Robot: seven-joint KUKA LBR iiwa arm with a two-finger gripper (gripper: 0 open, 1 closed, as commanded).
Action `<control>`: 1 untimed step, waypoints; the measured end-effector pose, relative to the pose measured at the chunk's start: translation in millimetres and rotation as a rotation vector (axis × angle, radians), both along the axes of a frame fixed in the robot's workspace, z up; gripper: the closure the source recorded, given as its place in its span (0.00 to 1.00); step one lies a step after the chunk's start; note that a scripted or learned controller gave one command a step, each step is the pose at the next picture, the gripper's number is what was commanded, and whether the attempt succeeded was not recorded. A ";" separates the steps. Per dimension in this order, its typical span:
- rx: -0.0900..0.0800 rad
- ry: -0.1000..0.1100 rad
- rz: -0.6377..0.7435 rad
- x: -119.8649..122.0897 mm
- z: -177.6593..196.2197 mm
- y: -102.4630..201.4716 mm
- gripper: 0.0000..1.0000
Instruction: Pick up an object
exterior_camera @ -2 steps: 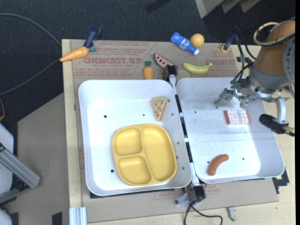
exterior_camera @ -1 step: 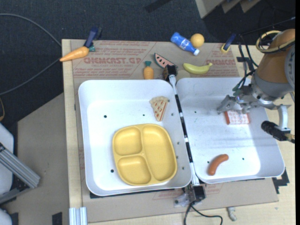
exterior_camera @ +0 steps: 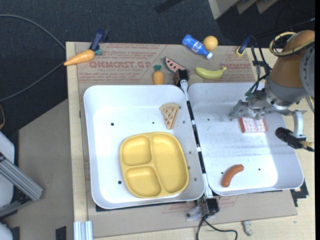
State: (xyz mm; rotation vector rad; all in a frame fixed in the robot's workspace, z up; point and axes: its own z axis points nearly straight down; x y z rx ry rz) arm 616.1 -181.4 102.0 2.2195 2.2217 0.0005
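My end effector (exterior_camera: pixel 248 110) hangs low over the back of the right bin (exterior_camera: pixel 220 149), and I cannot tell how it is set or whether it has hold of anything; the red-and-white packet (exterior_camera: pixel 253 125) lies just beside it toward the front, the sausage (exterior_camera: pixel 232 175) well apart near the front wall. The left bin (exterior_camera: pixel 100 149) holds one yellow divided tray (exterior_camera: pixel 153 164) and one waffle wedge (exterior_camera: pixel 170 115). On the desk (exterior_camera: pixel 125 61) behind the bins I count one carrot (exterior_camera: pixel 80 58), one watermelon slice (exterior_camera: pixel 173 64), one banana (exterior_camera: pixel 210 72), one blue bottle (exterior_camera: pixel 196 46) and one orange (exterior_camera: pixel 211 42).
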 end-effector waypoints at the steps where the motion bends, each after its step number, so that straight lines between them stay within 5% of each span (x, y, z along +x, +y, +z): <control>1: -0.001 -0.002 -0.001 -3.2 16.9 -10.6 0.00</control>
